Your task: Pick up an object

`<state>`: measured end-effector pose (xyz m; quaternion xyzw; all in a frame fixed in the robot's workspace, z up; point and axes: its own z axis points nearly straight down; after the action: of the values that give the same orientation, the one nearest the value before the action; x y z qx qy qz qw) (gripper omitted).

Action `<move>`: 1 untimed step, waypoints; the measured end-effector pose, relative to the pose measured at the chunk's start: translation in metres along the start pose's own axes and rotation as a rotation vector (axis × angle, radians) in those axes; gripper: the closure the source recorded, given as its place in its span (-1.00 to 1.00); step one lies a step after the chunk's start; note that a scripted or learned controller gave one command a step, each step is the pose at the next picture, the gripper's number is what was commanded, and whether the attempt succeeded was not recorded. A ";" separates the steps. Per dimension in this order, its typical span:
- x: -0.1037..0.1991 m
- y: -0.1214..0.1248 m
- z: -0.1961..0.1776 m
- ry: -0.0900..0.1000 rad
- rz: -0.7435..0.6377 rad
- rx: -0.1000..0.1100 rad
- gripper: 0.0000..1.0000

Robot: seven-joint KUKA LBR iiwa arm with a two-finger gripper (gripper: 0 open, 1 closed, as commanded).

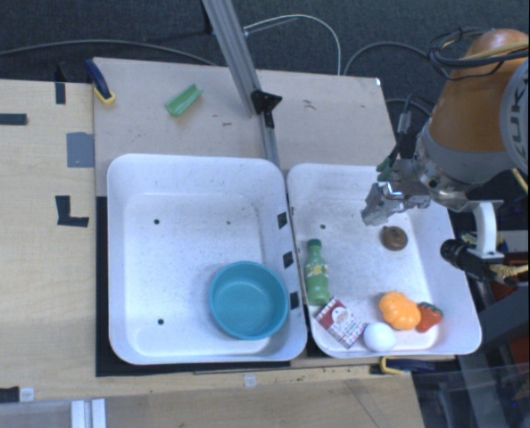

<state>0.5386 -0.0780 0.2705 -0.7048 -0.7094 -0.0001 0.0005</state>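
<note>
- Camera view: gripper (pixel 378 210) hangs over the right bin (pixel 354 185); finger state cannot be told.
- Brown round object (pixel 393 237) lies just below-right of the gripper, apart from it.
- Green bottle (pixel 316 273) sits lower left; orange fruit (pixel 398 310) and white egg (pixel 378 335) farther below.
- Blue bowl (pixel 247 300) well left, in the left bin (pixel 140 185).

Small brown round object (pixel 393 237) lying in right bin (pixel 336 185), upper-right part.

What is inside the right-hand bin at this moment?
The right bin holds a green bottle, a red-and-white packet, a white egg-like ball, an orange fruit, a small red item and a brown lump. The claw hangs above, covering some floor.
</note>
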 end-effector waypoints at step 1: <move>0.049 0.026 0.001 0.000 0.000 0.000 1.00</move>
<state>0.5644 -0.0292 0.2695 -0.7049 -0.7093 -0.0001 0.0004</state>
